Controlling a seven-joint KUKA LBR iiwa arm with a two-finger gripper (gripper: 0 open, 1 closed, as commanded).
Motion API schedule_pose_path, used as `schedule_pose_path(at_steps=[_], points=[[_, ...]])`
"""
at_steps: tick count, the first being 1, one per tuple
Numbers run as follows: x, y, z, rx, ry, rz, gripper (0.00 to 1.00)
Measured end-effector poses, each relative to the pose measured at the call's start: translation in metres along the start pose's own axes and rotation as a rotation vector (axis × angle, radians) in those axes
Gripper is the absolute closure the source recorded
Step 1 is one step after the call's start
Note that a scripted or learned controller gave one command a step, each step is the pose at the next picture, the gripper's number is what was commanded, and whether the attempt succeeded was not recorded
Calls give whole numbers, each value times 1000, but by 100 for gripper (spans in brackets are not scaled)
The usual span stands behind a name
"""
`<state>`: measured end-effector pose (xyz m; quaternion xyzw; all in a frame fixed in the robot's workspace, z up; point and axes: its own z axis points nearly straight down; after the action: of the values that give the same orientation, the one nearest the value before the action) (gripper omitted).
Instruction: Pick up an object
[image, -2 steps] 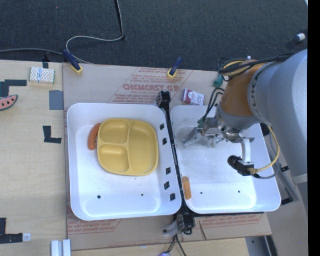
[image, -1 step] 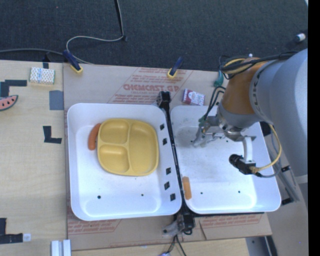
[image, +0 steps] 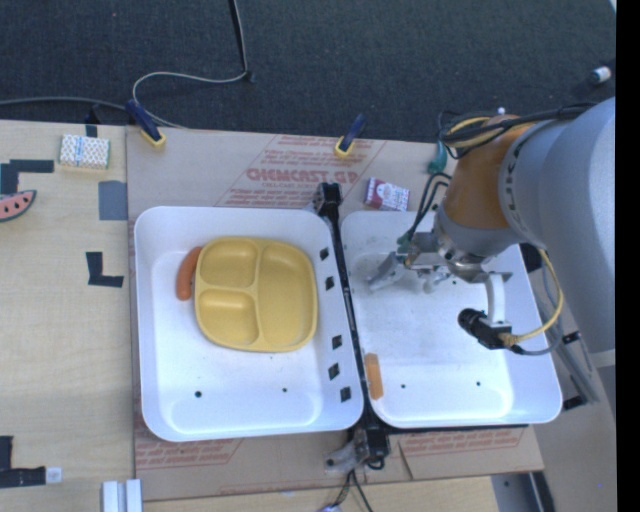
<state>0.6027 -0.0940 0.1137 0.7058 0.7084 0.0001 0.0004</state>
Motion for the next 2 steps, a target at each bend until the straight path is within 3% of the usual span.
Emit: schedule_pose_path(at_steps=[1, 2], points=[[-2, 63, 29, -1, 0, 1, 0], [-2, 63, 19, 0, -3, 0, 100]])
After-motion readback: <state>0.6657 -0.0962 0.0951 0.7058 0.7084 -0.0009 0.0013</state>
